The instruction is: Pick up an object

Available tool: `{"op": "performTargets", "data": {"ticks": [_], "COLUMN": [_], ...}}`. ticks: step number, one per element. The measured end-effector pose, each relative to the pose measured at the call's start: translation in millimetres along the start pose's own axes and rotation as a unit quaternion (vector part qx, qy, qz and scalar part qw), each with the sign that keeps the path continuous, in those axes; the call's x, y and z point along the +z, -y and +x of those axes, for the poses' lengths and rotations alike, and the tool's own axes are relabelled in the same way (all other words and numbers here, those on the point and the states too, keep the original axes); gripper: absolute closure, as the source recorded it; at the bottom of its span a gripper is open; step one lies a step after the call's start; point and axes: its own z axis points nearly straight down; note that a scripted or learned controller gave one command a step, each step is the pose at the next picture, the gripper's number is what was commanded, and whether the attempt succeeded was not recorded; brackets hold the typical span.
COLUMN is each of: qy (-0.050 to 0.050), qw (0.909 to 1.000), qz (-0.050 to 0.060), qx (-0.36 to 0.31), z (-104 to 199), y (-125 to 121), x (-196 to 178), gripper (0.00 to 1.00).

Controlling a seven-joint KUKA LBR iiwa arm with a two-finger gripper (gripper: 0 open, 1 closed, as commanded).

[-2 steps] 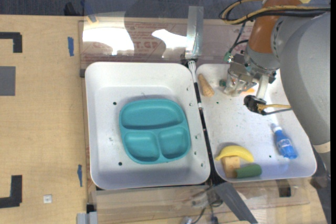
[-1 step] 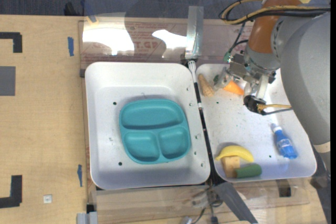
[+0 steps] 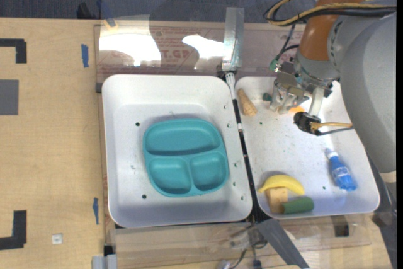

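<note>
Gripper (image 3: pixel 284 103) sits low over the far end of the right bin (image 3: pixel 289 151), on the arm (image 3: pixel 378 72) coming in from the right. Open or closed: can't tell from this angle, the tips merge with the bin floor. Nothing is visibly held.

Closest candidates:
- small green piece (image 3: pixel 267 97): just beside the gripper on its left, on the bin floor. Touching or not, can't tell.
- orange piece (image 3: pixel 297 111): just beside it on the near-right, partly hidden by robot hardware.
- tan cork-like piece (image 3: pixel 247 103): further left, tilted, against the wall shared with the left bin (image 3: pixel 126 104). Apart from the gripper.

The rest of the right bin is well apart from the gripper, all at the near end:
- yellow banana (image 3: pixel 283 183), lying flat.
- tan block (image 3: pixel 275 198), touching the banana's near side.
- green cylinder (image 3: pixel 298 205), on its side, touching the block on the right.
- blue bottle (image 3: pixel 340 171), on its side near the right wall, cap pointing to the far end.

The left bin holds a teal divided plate (image 3: pixel 186 156), roughly centred, lying flat.
</note>
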Motion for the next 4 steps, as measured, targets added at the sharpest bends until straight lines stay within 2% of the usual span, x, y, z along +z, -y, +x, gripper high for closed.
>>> {"op": "performTargets", "data": {"ticks": [1,2,3,4], "qy": [0.0,-0.002,-0.002,-0.005], "qw": [1.0,0.9997,0.9998,0.9997], "qz": [0.0,-0.018,-0.014,-0.021], "qx": [-0.001,-0.014,-0.013,-0.011], "z": [1,-58,-58,31], "y": [0,10,11,27], "x": [0,23,13,-81], "gripper": [0.0,0.0,1.0,1.0]}}
